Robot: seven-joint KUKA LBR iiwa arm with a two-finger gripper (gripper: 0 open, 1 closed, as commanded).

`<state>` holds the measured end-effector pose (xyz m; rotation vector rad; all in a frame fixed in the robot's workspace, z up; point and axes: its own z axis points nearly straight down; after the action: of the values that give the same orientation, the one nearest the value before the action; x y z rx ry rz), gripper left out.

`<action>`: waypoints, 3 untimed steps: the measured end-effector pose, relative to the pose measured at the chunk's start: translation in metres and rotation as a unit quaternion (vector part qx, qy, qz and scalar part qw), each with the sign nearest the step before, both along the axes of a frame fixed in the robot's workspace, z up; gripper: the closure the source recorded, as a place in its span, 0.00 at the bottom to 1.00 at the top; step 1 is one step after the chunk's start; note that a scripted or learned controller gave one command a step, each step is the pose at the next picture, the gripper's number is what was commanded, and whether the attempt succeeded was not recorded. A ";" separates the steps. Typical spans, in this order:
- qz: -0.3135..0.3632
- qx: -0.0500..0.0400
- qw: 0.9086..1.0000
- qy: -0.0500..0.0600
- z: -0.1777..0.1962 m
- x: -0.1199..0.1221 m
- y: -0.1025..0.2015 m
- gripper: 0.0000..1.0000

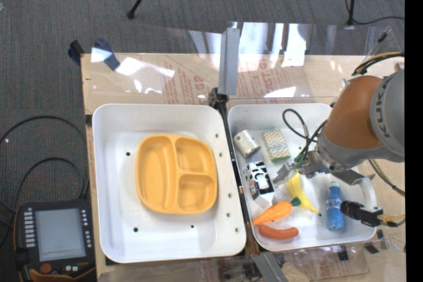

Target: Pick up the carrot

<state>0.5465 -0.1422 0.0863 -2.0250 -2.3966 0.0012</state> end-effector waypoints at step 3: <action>0.196 0.001 0.981 -0.001 0.000 -0.071 0.009 0.00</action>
<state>0.4759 -0.1337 0.0866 -1.5157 -2.7490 -0.0015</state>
